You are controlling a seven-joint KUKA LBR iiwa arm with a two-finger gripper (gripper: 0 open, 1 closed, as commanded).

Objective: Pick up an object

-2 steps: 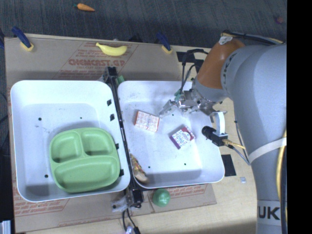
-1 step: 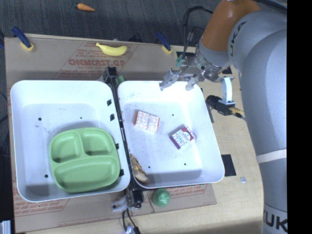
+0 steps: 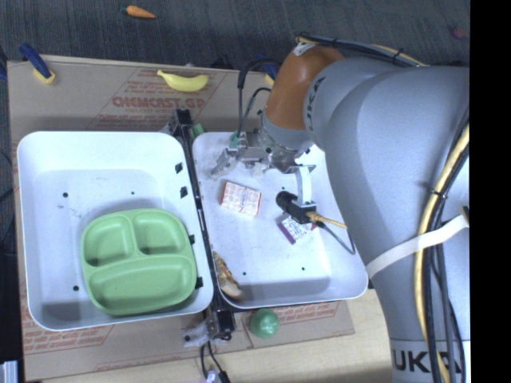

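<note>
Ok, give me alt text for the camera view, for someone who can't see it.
A grey robot arm reaches from the right, its gripper low over the far end of the right bin, which holds a small red-and-white box and a purple packet. The left bin holds a green divided plate.

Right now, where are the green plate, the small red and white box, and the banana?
green plate (image 3: 120,282), camera view, bare floor of its large compartment.
red and white box (image 3: 240,199), camera view, middle of its top face.
banana (image 3: 184,80), camera view, middle of its curve.
</note>
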